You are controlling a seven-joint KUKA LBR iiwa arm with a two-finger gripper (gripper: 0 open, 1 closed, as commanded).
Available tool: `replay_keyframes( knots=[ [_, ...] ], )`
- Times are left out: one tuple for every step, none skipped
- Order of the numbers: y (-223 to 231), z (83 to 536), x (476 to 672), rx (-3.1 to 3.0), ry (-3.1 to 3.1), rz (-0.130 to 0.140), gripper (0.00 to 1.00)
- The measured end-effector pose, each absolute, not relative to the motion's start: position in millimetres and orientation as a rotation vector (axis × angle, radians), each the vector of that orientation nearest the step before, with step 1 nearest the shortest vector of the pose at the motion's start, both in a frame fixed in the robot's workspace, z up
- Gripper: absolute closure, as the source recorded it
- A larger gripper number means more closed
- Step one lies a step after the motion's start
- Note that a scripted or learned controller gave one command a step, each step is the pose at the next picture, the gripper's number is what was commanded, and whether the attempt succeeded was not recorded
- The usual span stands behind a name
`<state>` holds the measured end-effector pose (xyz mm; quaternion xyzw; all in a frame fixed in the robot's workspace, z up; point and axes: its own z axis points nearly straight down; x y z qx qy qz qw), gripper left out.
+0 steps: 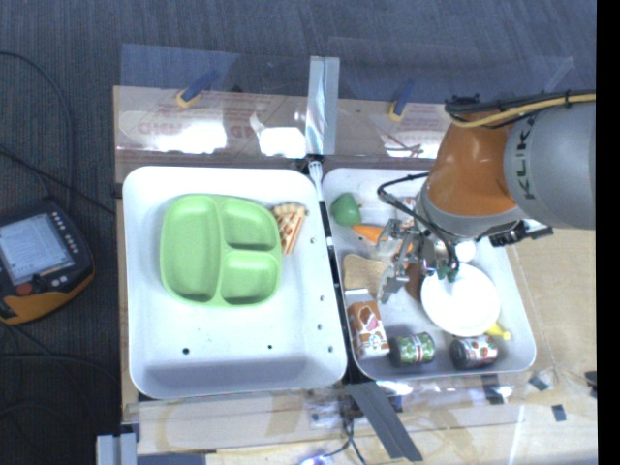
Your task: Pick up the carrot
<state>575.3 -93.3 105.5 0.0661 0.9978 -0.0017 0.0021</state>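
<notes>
From the overhead camera view I record two white bins side by side. The left bin (194,356) holds a green divided tray (221,248) toward its far half, and a pizza slice (289,223) lies at the tray's right edge, touching or just beside it. The right bin (518,342) is crowded: a green round fruit (344,207) sits at the far left, the carrot (367,232) lies just beside and nearer than it, pointing roughly toward my fingers, and a tan slice of bread (358,273) lies nearer the camera below the carrot. Along the near wall I note a small printed packet (367,326), then two cans (415,348) lying on their sides, and a yellow item (497,332) at the edge of a white plate (461,299). The plate rests in the right half of this bin. My arm (542,163) enters from the right, the orange band (470,168) over the far part of the right bin, wrist tilted down toward the left. My gripper (402,252) hangs over the bin's middle, just right of the carrot and apart from it. My jaws stand parted, with nothing between them; the carrot lies on the bin floor.
</notes>
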Motion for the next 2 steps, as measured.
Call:
replay_keyframes(
  knots=[
    [-57.3,186.4,537.6,0.720,3.049,-0.004,1.00],
    [-56.0,183.9,536.4,0.720,3.056,-0.003,0.00]
  ],
)
